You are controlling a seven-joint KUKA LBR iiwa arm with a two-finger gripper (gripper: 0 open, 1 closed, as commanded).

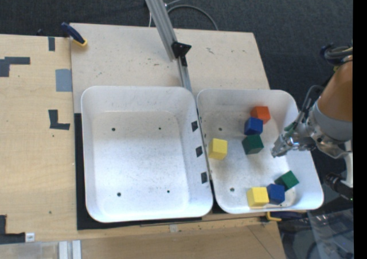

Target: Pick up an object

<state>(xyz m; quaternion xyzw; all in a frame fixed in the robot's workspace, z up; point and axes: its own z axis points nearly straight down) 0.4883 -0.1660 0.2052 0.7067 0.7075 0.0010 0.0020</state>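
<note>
Right bin (229,100), blocks crowding pincer (279,150)

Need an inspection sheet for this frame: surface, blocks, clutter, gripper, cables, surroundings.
Surface: wooden bench bearing left bin and right bin, side by side on a black mat.
Job's things: all in the right bin: orange block, blue block, dark green block, yellow block, green block, second yellow block, second blue block.
Clutter: blue-and-yellow clamp at the bench's far edge; tape marks.
Gripper: gripper over the right bin's right side, nothing seen between its fingers.
Cables: thin cable behind the bench.
Surroundings: dark carpet; slanted metal rail.
</note>
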